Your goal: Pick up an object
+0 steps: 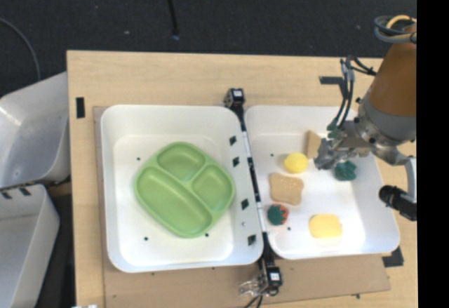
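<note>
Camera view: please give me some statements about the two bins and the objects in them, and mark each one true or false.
1. The green divided plate lies in the left bin. True.
2. The toast slice lies on the green plate. False: it lies in the right bin.
3. Two yellow objects lie in the right bin. True.
4. The gripper hovers over the left bin. False: it is over the right bin, near the dark green object.
</note>
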Motion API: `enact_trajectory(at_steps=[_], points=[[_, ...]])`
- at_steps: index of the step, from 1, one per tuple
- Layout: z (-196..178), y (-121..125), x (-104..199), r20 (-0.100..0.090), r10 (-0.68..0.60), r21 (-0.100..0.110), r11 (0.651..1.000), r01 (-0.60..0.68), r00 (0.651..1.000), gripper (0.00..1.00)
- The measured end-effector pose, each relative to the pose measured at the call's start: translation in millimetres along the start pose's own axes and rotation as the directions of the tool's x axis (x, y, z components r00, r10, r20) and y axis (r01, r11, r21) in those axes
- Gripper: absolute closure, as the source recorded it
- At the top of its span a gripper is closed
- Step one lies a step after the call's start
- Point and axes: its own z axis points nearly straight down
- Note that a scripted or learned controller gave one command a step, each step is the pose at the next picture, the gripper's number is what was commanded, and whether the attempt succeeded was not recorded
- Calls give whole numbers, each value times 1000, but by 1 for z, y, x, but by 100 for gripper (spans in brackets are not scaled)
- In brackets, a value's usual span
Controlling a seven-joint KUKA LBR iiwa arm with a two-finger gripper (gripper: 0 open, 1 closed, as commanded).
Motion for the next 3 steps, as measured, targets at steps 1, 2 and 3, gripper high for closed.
enact_trajectory(at_steps=[1,2,3], points=[[-5,7,54,1,0,-3,1000,0,1000,100],[-5,8,108,0,0,0,1000,0,1000,100],[1,18,165,0,0,-1,1000,0,1000,100]])
